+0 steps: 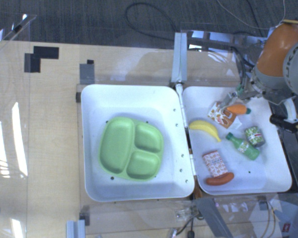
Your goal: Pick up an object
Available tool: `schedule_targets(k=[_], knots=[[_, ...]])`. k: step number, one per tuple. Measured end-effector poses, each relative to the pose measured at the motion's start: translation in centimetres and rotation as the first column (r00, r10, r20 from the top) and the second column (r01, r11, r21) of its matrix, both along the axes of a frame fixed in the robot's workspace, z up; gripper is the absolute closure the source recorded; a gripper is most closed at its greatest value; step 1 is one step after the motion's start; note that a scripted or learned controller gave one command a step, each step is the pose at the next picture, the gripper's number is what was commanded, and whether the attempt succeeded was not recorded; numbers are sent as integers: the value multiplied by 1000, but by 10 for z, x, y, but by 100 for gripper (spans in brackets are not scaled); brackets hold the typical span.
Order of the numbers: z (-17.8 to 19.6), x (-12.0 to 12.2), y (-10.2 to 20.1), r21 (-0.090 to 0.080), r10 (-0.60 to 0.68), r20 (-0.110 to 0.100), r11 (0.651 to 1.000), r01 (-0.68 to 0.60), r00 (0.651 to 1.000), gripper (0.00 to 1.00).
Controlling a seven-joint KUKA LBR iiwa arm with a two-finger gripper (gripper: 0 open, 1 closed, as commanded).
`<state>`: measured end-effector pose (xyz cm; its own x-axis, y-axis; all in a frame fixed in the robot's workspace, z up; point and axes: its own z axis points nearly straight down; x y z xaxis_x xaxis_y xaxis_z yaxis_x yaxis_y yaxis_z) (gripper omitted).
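Six small items lie loose in the right bin (283, 180), spread apart so we could take any one: a carrot (237, 110) on a juice carton (219, 114), a banana (205, 129), a green bottle (243, 147), a can (255, 136), a red packet (214, 163) and a sausage (219, 179). Our gripper (242, 91) hangs just above the carrot (likeliest target), though we cannot tell how its jaws stand. The left bin (92, 133) holds a green divided tray (131, 148).

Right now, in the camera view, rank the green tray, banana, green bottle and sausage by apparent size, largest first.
1. green tray
2. banana, green bottle and sausage: too alike in length to rank
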<state>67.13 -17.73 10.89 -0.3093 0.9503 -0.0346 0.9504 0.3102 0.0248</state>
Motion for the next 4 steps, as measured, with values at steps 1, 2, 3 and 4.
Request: schedule_targets(k=[1,2,3,4], knots=[[-1,7,-18,38,-85,-14,996,85,996,0],[-2,1,-20,35,-167,5,985,167,986,0],[-11,-3,-21,30,-165,-11,986,165,986,0],[-22,-66,-26,28,-271,-29,962,272,962,0]])
